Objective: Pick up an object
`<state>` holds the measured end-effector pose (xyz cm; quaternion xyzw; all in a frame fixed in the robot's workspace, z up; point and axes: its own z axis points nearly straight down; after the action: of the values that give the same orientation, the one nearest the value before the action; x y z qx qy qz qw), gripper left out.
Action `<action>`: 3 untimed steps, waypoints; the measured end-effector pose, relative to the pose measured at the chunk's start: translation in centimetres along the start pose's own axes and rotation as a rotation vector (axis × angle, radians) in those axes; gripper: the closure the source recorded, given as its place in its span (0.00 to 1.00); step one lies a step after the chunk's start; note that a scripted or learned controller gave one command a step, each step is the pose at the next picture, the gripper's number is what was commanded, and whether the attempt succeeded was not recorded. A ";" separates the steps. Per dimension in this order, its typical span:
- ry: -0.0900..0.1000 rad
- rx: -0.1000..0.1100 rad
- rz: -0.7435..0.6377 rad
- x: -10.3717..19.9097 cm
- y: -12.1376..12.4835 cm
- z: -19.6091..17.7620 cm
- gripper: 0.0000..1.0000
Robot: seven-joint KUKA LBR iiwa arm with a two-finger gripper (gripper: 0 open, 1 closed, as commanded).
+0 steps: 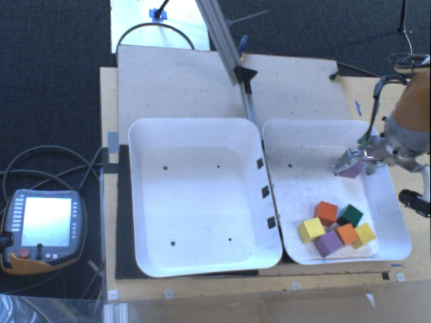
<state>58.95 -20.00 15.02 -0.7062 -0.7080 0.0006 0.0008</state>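
Hand (351, 164) with purple block (351, 171) near right bin's far rim (316, 122)

arm (412, 113): cut off by right edge
purple block (351, 171): partly hidden under gripper (355, 160)
finger state: too small to tell
teach pendant (42, 231): screen washed out, unreadable

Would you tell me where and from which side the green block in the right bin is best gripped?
Judging from the camera view, take the green block from above, fingers on its upper-left and lower-right faces. It sits at the cluster's far-right edge: the orange block lies to its left and another orange block just below, so a steep descent seems safest.
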 end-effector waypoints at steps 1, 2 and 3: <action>0.000 0.000 0.000 0.2 0.0 6.2 0.00; -0.002 -0.007 -0.002 0.1 0.3 4.7 1.00; -0.003 -0.008 -0.001 0.0 0.1 0.3 1.00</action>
<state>59.09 -19.99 14.74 -0.7059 -0.7083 -0.0014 -0.0030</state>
